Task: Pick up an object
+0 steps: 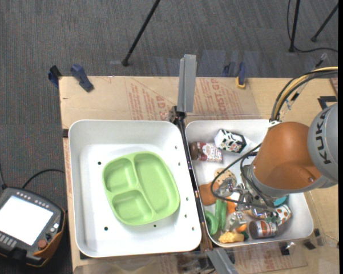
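Observation:
The right bin (299, 218) holds a jumble of small toy groceries: a white black-patched carton (230, 141), a dark brown packet (206, 151), an orange piece (207, 193), a green pepper-like piece (219, 216), a yellow piece (231, 237) and a brown can (265, 229). My gripper (246, 201) reaches down into the middle of this pile, under the arm's orange band (285, 156). The arm hides the finger ends and whatever lies right beneath them.
The left bin (85, 153) holds a light green divided plate (140, 187). A grey upright post (187, 84) stands at the back between the bins. A tablet pendant (20, 221) lies on the floor at lower left. Cables (297, 90) loop above the arm.

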